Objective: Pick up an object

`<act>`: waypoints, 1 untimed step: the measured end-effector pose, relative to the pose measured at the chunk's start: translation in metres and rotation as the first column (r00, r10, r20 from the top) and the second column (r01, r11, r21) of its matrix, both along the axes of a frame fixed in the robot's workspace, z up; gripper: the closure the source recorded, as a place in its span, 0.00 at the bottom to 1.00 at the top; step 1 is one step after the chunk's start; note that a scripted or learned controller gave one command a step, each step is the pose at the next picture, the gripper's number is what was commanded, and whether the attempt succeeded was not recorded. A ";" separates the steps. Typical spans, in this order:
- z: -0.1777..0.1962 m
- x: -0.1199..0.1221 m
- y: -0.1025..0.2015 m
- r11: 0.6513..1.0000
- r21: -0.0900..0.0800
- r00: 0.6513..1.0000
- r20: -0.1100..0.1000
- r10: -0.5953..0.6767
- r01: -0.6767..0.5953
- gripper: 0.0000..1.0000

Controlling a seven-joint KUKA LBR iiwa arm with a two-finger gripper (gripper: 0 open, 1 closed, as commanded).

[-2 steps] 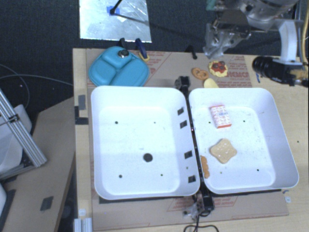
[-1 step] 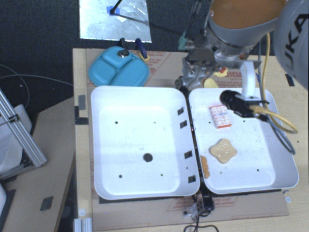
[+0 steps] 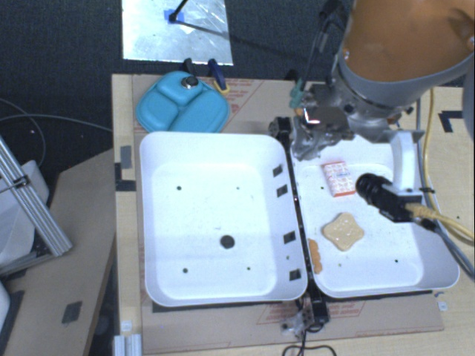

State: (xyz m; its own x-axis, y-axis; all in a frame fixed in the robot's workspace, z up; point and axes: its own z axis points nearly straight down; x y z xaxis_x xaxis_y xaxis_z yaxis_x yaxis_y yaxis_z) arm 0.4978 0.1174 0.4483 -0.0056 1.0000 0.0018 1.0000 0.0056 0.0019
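The grey arm's gripper [image 3: 308, 143] hangs low over the far left corner of the right white bin [image 3: 438, 273], whether spread or pinched cannot be told, presumably to reach that bin's small red-and-white printed packet [image 3: 338, 178], tan biscuit-like piece [image 3: 343, 231] and orange strip [image 3: 314, 256] by the left wall; the left white bin [image 3: 159, 273] lies alongside.

arm [image 3: 404, 28]: cut off by the top and right edges, its bulk blurred
gripper [image 3: 312, 143]: fingers too dark and small to tell apart
right bin [image 3: 415, 273]: its far part hidden under the arm
blue tray [image 3: 182, 104]: near edge hidden behind the left bin [image 3: 215, 221]
orange piece [image 3: 315, 256]: too small to identify
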 end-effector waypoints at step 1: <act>-0.070 0.024 0.053 1.000 -0.002 1.000 -0.006 0.002 -0.002 1.00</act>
